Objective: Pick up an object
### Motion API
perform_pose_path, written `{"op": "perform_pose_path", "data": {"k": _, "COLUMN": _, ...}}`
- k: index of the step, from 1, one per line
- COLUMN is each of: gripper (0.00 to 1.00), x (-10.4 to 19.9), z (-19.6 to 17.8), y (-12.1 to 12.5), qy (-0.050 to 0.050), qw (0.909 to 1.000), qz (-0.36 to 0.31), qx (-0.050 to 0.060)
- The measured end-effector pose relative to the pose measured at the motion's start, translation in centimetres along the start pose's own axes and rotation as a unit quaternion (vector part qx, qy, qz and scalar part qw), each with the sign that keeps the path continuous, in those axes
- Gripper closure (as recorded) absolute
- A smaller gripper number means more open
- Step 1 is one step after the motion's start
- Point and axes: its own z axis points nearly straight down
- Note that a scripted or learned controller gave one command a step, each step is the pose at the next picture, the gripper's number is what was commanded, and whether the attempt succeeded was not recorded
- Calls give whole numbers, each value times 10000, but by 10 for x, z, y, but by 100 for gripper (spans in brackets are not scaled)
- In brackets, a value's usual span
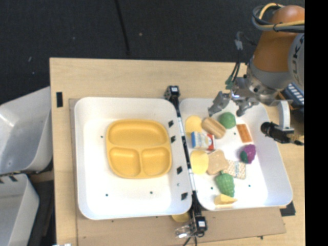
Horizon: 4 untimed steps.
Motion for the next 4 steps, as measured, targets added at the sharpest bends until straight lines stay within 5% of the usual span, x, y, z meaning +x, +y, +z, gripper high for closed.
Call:
{"op": "perform_pose_path", "data": {"k": 2, "gripper": 0, "x": 135, "z": 54, "y": 74, "qy": 0, "qw": 10000, "qz": -41, "qx": -4}}
{"op": "perform_pose_path", "data": {"k": 3, "gripper": 100, "x": 130, "z": 41, "y": 75, "qy": -11, "qw": 10000, "qz": -26, "qx": -18}}
{"op": "perform_pose_path", "data": {"k": 4, "gripper": 100, "x": 152, "z": 52, "y": 19, "qy": -4, "qw": 10000, "qz": -21, "qx": -1}}
